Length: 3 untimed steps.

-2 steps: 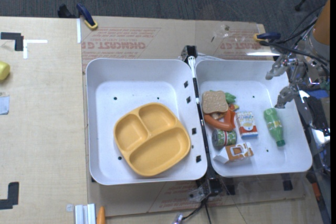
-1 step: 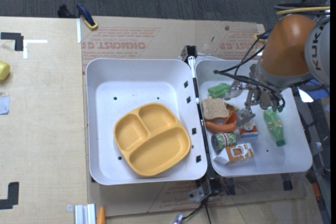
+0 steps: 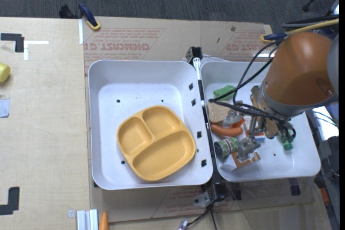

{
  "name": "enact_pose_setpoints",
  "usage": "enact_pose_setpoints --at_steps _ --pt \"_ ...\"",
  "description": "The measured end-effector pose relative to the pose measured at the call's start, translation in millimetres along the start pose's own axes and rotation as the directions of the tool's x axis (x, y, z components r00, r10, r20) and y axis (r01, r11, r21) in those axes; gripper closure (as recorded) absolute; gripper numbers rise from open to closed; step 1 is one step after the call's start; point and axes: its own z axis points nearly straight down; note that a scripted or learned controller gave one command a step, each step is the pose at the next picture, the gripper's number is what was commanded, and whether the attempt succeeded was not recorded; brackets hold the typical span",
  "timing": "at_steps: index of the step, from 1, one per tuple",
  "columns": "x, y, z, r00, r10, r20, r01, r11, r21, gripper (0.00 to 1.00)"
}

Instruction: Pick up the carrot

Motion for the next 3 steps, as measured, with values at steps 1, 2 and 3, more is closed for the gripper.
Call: enact_pose_setpoints --at_steps 1,2,3 --pt "-54 44 1 0.960 0.281 0.001 -0.281 0.960 0.001 0.00" --pt "-16 108 1 0.916 0.401 -0.003 -0.401 0.916 0.002 0.00" --pt "-33 168 99 0.902 0.432 0.006 -0.432 0.902 -0.003 0.00"
